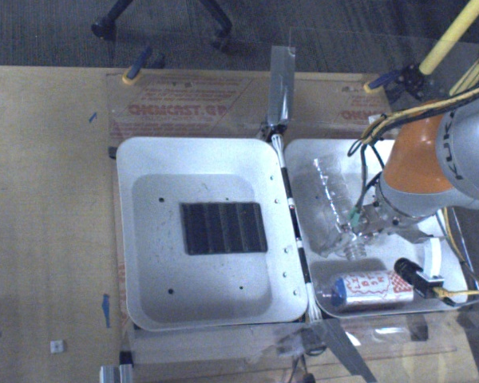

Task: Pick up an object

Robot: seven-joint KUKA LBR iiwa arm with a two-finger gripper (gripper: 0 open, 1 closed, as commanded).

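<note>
Reaching in from the right of the camera view, the grey arm (421, 162) bends over the right bin (302, 164), its orange band above the wrist facing the camera. The hand (359, 228) hangs low near the middle of that bin, right beside a clear plastic container (327, 198) that lies on its side. The wrist and its cables cover the hand from above, so whether it is apart, together, or touching the container cannot be told. The container's see-through walls blur against the white floor, and its outline is hard to follow. A red-and-white tube (366, 286) lies along the bin's near wall. A dark ribbed slab (223, 227) lies flat in the centre of the left bin (136, 214) on the tabletop (48, 214).
</note>
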